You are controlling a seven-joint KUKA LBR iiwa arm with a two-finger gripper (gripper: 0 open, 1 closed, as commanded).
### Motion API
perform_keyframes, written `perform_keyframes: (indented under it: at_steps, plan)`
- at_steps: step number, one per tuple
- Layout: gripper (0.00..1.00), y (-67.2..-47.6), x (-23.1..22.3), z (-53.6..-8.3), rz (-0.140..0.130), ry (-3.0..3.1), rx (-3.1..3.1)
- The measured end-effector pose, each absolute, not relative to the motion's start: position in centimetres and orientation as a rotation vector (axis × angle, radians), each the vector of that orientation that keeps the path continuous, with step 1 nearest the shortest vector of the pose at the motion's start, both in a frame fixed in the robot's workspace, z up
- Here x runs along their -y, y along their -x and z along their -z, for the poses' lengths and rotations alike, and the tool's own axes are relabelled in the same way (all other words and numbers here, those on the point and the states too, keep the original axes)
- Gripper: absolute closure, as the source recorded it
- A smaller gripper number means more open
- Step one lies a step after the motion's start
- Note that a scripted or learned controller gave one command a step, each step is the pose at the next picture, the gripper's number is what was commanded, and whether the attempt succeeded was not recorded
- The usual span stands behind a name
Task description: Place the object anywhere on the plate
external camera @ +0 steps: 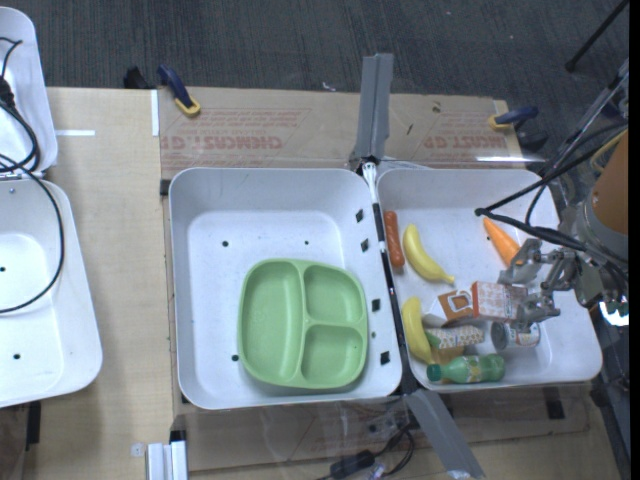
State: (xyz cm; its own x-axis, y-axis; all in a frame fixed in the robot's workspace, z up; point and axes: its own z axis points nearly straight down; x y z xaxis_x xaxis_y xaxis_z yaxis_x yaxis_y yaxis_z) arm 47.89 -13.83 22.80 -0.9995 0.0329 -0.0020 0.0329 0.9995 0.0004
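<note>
plate [303,323] sits in left white bin [200,268].

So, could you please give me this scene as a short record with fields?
plate: green plate, three compartments, in the left bin
right bin: right bin holds two bananas, a carrot, a sausage, a green bottle, a small carton
end effector: end effector low over the right bin, beside the carton
on plate: no object yet
</note>
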Motion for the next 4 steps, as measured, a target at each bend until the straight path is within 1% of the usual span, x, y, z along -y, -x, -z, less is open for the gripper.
perform_keyframes:
  at_steps: [1, 2, 3, 4]
  plan:
    - [1.0, -47.9, 14.5, -25.4, 0.001, 0.228, -3.129]
    - [1.0, -51.7, 7.6, -24.4, -0.002, 0.633, -3.074]
    - [1.0, -52.4, -5.3, -26.9, -0.002, 0.574, -3.085]
    - [0.0, -52.4, -5.3, -26.9, -0.001, 0.572, -3.085]
